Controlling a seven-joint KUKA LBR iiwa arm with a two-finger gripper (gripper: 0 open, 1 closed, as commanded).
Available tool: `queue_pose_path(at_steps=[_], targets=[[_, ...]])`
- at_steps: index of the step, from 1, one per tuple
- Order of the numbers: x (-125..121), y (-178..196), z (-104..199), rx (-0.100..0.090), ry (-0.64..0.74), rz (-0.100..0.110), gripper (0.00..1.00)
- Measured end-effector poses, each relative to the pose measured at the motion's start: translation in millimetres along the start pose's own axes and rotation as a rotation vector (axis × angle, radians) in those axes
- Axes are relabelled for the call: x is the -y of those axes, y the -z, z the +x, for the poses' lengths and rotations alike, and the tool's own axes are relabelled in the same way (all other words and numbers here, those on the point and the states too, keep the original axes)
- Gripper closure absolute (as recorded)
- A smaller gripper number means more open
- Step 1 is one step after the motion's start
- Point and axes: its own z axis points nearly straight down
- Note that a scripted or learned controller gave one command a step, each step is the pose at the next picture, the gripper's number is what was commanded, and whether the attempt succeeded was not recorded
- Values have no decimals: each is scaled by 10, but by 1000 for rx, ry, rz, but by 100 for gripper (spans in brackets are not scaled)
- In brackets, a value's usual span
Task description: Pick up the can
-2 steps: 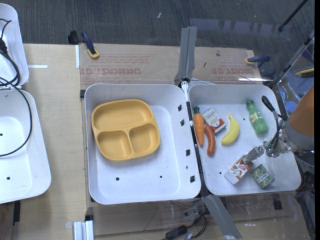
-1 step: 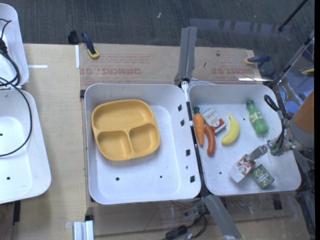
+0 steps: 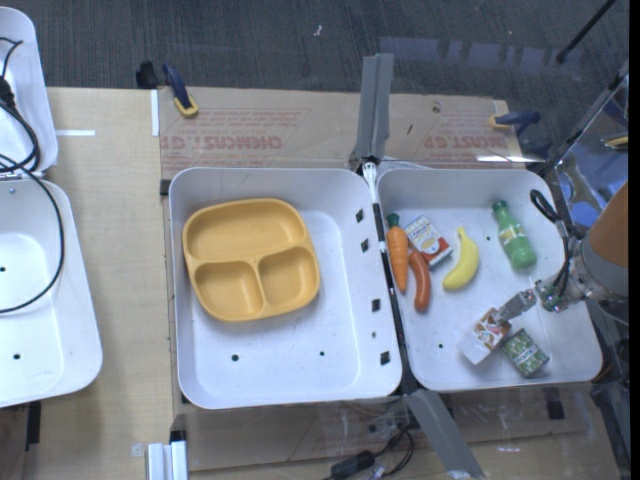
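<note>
Mustard-yellow tray (image 3: 251,259) in my left white bin (image 3: 200,368), in my right white bin (image 3: 440,363) an orange carrot (image 3: 398,255), yellow banana (image 3: 461,261), green bottle (image 3: 514,236) at one o'clock, green-patterned can (image 3: 525,353) at five o'clock.

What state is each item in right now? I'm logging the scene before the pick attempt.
can: lying on its side, right bin, ungripped
green bottle: lying down
banana: lying flat
carrot: lying flat
yellow tray: upright, left bin
gripper: above small carton

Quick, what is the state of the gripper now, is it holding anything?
Gripper: at the right bin's lower right, just above the small carton and the can; open or closed cannot be told.
</note>
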Motion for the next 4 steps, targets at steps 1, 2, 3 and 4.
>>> queue_pose_path(at_steps=[1, 2, 3, 4], targets=[[27, -4, -12, 1, -100, 4, 0], [36, -19, -3, -2, -201, 7, 0], [-16, -12, 178, 4, -141, 10, 0], [67, -53, -75, -13, -75, 11, 0]])
